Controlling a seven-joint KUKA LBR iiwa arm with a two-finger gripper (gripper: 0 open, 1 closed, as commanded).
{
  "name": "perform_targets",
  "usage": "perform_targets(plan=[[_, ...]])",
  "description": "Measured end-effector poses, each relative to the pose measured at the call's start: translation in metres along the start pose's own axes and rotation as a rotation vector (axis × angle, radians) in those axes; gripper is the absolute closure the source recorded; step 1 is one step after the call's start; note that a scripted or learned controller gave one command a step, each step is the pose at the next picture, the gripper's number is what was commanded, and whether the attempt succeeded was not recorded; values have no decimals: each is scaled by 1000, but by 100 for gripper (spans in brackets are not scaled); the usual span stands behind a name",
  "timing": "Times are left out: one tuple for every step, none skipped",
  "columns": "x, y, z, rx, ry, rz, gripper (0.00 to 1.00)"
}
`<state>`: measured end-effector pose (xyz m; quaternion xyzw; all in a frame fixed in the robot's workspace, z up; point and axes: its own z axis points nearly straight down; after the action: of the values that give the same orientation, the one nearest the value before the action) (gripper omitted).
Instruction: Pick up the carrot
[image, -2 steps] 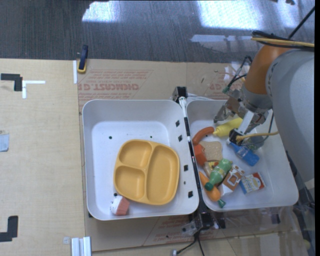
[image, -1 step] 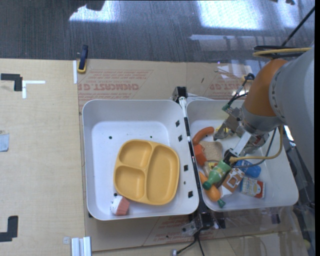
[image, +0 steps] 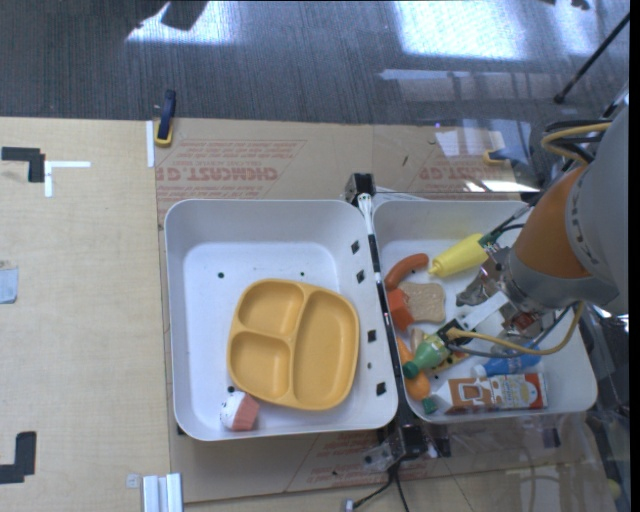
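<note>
Largely hidden, the tool (image: 508, 318) cannot be judged wide or narrow.

Right bin (image: 460, 207) crowded — bread (image: 425, 300), sausage (image: 407, 268), carton (image: 495, 392) close together; left bin's (image: 260, 255) far end bare.

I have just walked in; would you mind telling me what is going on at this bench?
The arm reaches in over the right bin, with its pincer low among the toy food there. The carrot, orange with a green top, lies by that bin's left wall next to a carton, apart from the pincer and not yet lifted. The left bin holds a yellow divided plate.
</note>
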<state>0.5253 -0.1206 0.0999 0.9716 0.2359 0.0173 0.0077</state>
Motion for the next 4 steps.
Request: perform_targets(plan=[[-5,-30,-2,-6,9,142,0],[-7,-80,-93,22,-35,272,0],[-5,-84,-93,21,-35,266,0],[10,-112,-93,22,-36,266,0]])
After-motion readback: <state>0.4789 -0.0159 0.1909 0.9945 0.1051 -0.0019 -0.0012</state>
